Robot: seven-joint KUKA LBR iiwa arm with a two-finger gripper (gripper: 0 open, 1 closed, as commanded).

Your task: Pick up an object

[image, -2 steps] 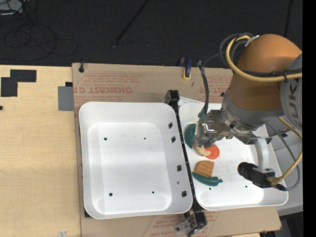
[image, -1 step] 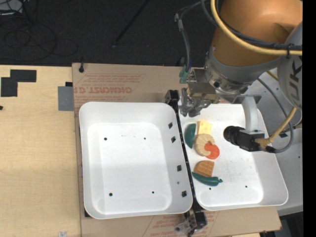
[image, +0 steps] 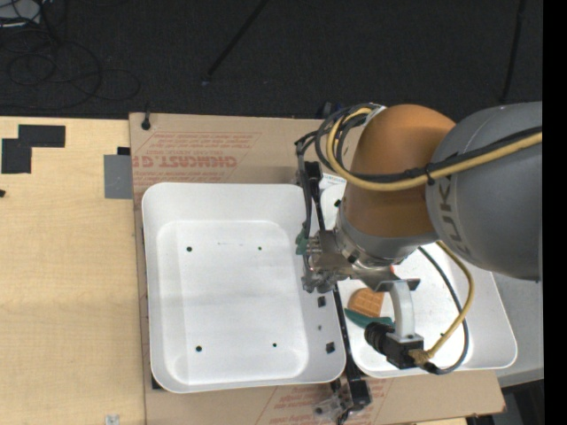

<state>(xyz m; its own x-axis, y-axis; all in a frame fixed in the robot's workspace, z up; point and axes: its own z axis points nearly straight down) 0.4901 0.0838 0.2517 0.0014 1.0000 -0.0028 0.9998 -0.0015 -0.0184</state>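
A: Grey arm [image: 496, 184] overhead, orange band, over right bin [image: 485, 326]; tool [image: 321, 277] low at the bins' shared edge.
B: Spread or pressed together?
A: Cannot tell. In right bin, tan object [image: 365, 302] just beside tool.

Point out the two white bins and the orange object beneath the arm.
Left bin [image: 230, 290]: camera view, bare floor.
Right bin [image: 487, 328]: camera view, bare floor near its outer corner.
Orange object [image: 365, 302]: camera view, its visible top face.
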